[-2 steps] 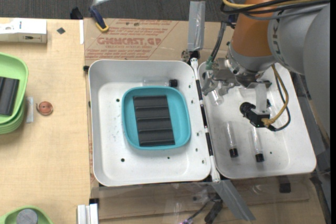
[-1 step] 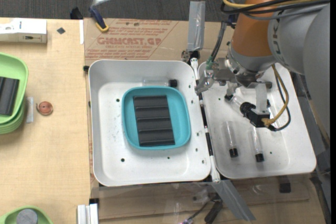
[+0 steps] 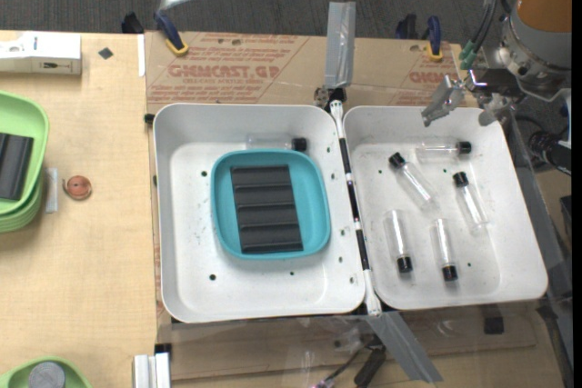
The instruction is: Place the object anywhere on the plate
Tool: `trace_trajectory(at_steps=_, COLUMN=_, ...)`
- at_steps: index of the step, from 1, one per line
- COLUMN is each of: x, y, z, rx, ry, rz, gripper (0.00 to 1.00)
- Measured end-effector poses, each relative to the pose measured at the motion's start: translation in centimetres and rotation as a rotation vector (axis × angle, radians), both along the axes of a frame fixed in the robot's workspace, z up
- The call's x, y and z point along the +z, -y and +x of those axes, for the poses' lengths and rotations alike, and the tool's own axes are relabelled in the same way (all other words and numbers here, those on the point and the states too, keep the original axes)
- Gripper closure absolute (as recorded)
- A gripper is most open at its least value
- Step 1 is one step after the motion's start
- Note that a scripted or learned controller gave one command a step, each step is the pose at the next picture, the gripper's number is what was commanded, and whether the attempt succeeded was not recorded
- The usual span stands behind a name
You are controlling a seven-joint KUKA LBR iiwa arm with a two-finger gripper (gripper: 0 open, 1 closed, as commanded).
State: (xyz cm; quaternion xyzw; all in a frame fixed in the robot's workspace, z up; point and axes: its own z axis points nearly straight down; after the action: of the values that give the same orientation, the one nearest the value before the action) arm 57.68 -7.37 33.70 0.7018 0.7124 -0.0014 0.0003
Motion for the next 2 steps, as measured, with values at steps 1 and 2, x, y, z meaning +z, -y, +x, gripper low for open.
trace_trajectory(at_steps=1, x=10.4, y=5.0, z=4.7, rx=-0.004, ry=0.0, rz=0.0, gripper=0.0)
trace_trajectory(at_steps=2, x=10.3, y=11.0, z=6.7, rx=0.061, ry=-0.001, rz=0.0, gripper=0.0)
